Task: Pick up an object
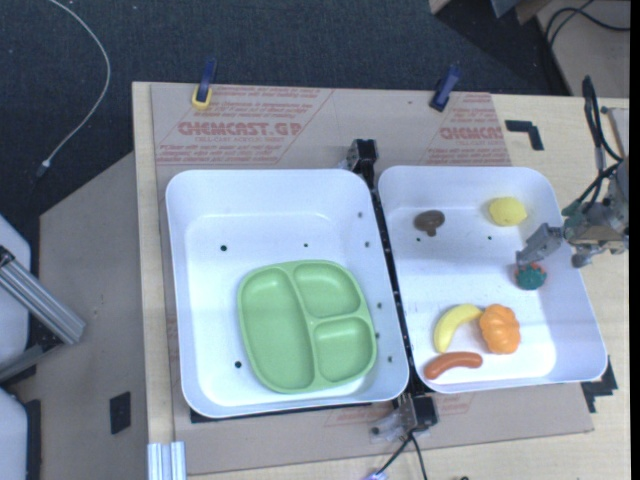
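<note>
A: Reaching in from the right, the gripper (pixel 556 247) sits over the right bin's (pixel 570 363) right-hand side, just above a small teal object (pixel 530 277).

B: Holding it?

A: No — nothing shows between the fingers. They stand apart, one grey finger (pixel 537 242) angled down toward the teal piece, the other (pixel 582 256) further right. Whether the near finger touches it, I can't tell.

B: Rest of that bin?

A: Yellow lemon-like piece (pixel 507 211) near the back, brown mushroom-like piece (pixel 430 222) to its left. Toward the front: banana (pixel 455 324), orange pumpkin-like piece (pixel 499 329) just beside it, reddish sausage (pixel 452 365) below the two.

B: Left bin?

A: Left bin (pixel 190 268) holds a green three-compartment tray (pixel 305 324), lying flat toward the front. Both bins rest side by side on the bench board (pixel 330 123) — blue clamps (pixel 445 87) at its back edge.
</note>
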Action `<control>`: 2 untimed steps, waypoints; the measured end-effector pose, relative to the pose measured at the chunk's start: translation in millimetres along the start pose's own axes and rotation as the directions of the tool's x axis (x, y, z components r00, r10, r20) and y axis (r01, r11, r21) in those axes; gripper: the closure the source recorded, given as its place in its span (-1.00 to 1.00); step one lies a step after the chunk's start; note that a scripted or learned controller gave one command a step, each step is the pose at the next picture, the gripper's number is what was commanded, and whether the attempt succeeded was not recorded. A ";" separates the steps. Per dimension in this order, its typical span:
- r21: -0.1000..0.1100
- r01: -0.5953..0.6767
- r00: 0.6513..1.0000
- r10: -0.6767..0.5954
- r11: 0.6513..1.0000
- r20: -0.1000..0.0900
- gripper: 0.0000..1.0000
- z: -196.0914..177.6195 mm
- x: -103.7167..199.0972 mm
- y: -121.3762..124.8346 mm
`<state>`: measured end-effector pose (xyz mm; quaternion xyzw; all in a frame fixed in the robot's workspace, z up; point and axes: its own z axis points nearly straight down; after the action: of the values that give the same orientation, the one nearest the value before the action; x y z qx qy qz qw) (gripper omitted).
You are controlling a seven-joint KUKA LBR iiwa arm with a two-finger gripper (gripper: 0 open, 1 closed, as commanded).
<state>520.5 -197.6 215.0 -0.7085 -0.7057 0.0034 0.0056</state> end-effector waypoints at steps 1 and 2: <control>-0.013 0.004 1.000 -0.004 1.000 0.004 -1.00 -6.9 0.5 2.9; -0.010 0.003 1.000 -0.003 1.000 0.002 -1.00 48.1 -8.2 6.0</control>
<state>525.8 -205.6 166.8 -0.7073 -0.7069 0.0006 0.0012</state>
